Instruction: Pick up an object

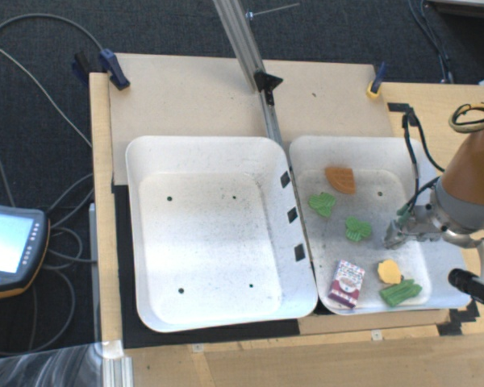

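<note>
White plastic forms the left bin (206,232). The right bin (363,156) holds, from its left, a green leaf-shaped piece (323,205), a small printed packet (348,283), an orange piece (340,179), another green piece (357,230), a yellow piece (390,272) and a green ridged piece (401,292). The gripper (399,232) hangs low near the right wall; its opening cannot be made out.

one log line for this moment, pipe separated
arm: over right bin | gripper: low, right of green leaf, above yellow piece | grasp: none seen | left bin: nothing moved in
</note>
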You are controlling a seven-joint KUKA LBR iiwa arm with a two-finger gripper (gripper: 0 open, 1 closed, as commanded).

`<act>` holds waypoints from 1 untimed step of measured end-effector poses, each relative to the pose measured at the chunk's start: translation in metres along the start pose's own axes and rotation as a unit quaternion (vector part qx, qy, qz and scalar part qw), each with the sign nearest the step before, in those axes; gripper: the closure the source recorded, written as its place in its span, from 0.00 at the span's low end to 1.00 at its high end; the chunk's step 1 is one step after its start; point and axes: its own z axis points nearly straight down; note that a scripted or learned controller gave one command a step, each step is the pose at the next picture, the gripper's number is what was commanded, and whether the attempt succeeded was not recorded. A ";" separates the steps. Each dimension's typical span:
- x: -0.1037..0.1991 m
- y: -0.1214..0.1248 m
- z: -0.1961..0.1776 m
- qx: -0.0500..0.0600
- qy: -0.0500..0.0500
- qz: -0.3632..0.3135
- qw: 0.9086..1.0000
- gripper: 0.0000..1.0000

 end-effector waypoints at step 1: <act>-0.002 0.005 -0.064 -0.003 -0.002 -0.001 1.000 1.00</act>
